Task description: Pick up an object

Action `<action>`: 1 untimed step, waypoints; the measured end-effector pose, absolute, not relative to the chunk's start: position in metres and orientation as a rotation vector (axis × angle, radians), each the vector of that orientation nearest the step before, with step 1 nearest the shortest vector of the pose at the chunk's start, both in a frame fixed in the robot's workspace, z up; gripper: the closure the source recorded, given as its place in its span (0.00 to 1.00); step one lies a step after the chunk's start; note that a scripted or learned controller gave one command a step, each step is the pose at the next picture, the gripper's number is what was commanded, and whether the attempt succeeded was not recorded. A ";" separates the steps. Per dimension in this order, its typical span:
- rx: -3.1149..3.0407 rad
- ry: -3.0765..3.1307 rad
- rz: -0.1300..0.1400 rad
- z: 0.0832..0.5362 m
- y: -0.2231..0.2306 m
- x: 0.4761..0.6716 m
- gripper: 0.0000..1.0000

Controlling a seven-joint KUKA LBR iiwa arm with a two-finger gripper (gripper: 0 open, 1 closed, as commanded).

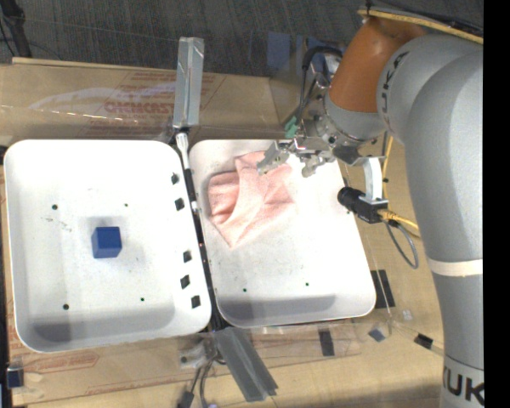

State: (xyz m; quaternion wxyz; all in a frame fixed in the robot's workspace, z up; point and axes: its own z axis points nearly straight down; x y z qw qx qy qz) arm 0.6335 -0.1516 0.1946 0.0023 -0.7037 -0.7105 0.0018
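Note:
A crumpled pink cloth (251, 198) lies in the upper left part of the right bin (323, 270). A small blue cube (107, 241) sits in the left bin (34, 228), a little left of its middle. My gripper (290, 161) hangs over the far part of the right bin, just above the cloth's upper right corner. Its two fingers are spread apart, one finger (270, 160) over the cloth's top edge and the other off the cloth to the right. Nothing shows between them.
A grey divider rail (191, 228) with black clips runs between the two bins. A metal bracket (188, 83) stands behind it. The arm's grey body (442, 143) and a black cable connector (361, 202) hang over the right bin's right edge.

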 end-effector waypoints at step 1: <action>-2.175 -2.275 -0.007 0.097 -0.190 0.645 0.00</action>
